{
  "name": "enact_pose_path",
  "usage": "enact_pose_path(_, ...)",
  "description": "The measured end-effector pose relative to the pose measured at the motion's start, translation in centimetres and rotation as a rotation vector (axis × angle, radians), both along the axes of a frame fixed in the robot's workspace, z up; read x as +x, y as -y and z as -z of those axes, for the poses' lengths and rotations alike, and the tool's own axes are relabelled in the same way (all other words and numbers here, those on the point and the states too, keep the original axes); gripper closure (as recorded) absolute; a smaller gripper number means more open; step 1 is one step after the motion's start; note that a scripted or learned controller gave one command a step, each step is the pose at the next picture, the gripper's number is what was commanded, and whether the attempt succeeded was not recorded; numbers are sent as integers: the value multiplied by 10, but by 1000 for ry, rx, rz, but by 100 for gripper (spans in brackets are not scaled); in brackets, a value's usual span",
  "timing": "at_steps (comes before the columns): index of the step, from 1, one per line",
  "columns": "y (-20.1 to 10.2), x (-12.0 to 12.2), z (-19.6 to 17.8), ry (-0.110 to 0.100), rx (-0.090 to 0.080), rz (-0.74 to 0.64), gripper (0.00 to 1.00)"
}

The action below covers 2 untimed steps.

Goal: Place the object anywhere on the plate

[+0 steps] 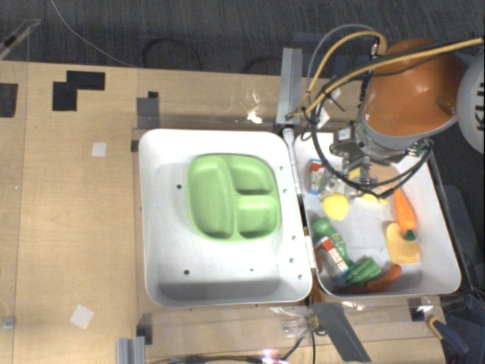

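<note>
Looks like the pick stage: tool (362,179) hangs over the yellow lemon (336,207) in the right bin (443,260), grip state unclear; green plate (231,196) awaits a lift and carry left

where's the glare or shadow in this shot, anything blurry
Camera view: bright glare spots on the clear strip above the bins and at the bottom edge; soft shadow inside the left bin along its near wall; the green plate is evenly lit; the toys under the gripper look soft and hard to resolve.
</note>
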<state>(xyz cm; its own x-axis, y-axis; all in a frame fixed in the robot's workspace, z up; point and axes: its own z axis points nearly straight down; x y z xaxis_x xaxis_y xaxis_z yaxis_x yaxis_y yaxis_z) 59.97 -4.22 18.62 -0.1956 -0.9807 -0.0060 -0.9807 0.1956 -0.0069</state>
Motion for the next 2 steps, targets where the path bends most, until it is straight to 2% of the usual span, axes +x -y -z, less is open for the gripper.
enact_pose_path(1,-69,-44,-20,0,-3,-296,100)
enact_pose_path(2,-157,-32,1,-1,-1,-440,100)
